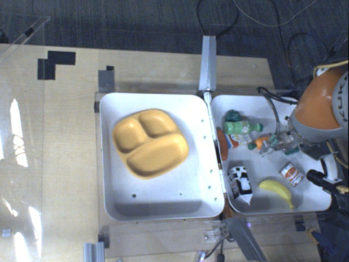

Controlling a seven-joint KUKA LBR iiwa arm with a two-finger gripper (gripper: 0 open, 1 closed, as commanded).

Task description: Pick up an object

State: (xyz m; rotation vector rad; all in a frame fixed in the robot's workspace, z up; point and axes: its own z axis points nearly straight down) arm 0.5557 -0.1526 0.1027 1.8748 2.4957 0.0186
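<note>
Objects for picking lie in the right bin [322, 203]: a green bottle [242, 127] at the far side, an orange-and-white item [229, 140] just beside it against the left wall, a black-and-white carton [240, 182] and a banana [277, 192] at the near side, and a small red-and-white can [292, 174] towards the right. We see the gripper [279, 144] low in the middle of that bin, just right of the bottle; we cannot tell how it is set or whether it has hold of anything, since the blur there hides it.

We judge the step to be closing in on one item. To do it well we would settle on a single target, most likely the bottle or the small orange piece [260, 143] beside the tool, and come straight down so nothing else gets pushed.

Crowding is the trouble: bottle, orange-and-white item and small piece sit close together, so a grasp could catch two or nudge one away. The left bin [163, 203] bears a yellow divided tray [151, 142], well apart.
</note>
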